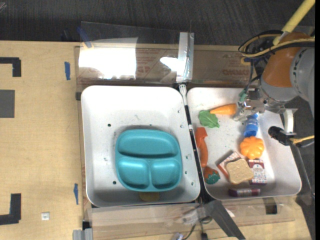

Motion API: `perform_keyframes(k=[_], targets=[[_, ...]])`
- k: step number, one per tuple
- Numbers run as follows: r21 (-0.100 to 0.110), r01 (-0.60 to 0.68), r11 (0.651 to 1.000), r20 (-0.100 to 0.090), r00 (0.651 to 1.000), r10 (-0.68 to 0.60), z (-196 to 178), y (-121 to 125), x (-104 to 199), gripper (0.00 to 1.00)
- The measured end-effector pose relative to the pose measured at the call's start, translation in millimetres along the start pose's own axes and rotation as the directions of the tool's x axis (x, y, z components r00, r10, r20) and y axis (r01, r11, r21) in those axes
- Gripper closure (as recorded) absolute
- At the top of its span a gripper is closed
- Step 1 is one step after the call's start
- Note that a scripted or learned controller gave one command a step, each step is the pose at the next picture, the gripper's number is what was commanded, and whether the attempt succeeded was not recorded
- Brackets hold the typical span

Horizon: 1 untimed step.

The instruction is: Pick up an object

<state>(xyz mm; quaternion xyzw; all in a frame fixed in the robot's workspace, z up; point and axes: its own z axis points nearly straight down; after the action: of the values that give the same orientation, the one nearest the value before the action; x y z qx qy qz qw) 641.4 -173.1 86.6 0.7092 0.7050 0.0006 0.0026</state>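
Note:
In the right bin (292,176) lie an orange carrot (223,110), a green leafy toy (208,119), a long orange-red pepper (201,145), a blue bottle (250,127), an orange pumpkin-like toy (251,147), a bread slice (238,170), a red-and-white carton (257,173), a dark purple marker (244,191) and a small teal piece (211,176). My gripper (244,109) hangs over the bin's far right part, just right of the carrot's thick end and right above the blue bottle. The grey arm with its orange band (280,69) comes in from the upper right.
The left bin (95,104) holds a teal divided plate (148,158). A clear plastic sheet (130,59) and a metal bracket (185,56) stand behind the bins. Yellow and black cables (257,43) loop near the arm. Cardboard bench surface (35,134) lies to the left.

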Motion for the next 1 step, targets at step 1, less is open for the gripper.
perform_keyframes(k=[1], targets=[[0.000,0.003,1.000,-0.004,1.000,-0.003,0.2,0.8,3.5,0.00]])
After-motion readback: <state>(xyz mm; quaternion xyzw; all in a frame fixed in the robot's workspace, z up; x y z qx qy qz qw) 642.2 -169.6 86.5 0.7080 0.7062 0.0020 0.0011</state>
